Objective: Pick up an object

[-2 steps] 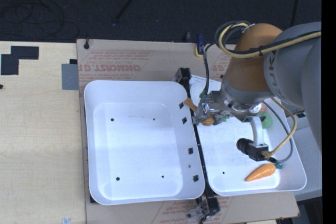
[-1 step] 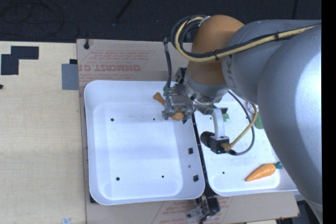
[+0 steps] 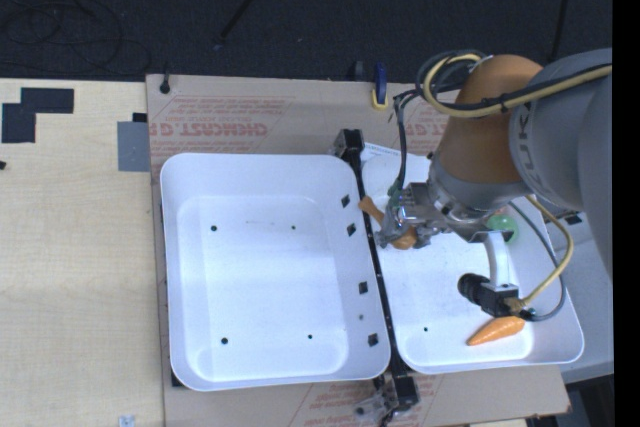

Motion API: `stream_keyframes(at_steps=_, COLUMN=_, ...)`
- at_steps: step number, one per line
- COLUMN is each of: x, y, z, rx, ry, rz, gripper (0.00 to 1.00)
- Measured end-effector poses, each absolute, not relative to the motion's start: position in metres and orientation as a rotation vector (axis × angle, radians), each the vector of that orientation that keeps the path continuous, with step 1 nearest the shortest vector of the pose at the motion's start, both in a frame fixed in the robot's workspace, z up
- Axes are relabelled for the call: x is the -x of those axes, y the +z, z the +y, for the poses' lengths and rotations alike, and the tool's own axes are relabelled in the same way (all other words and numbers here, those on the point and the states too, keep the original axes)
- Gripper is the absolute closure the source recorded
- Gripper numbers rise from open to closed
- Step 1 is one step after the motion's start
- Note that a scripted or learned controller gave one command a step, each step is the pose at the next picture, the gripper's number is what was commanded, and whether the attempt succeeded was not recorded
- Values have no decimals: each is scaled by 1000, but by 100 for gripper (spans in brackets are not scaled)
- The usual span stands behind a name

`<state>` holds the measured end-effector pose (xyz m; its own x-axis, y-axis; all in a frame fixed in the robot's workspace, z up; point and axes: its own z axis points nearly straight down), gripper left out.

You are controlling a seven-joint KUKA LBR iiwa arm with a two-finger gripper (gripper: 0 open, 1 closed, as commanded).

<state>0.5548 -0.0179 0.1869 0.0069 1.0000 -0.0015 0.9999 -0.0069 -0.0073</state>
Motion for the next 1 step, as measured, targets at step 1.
stream_keyframes(at_steps=1, x=-581, y=202, z=64, rx=2217, ry=1, rz=-2224, gripper=100)
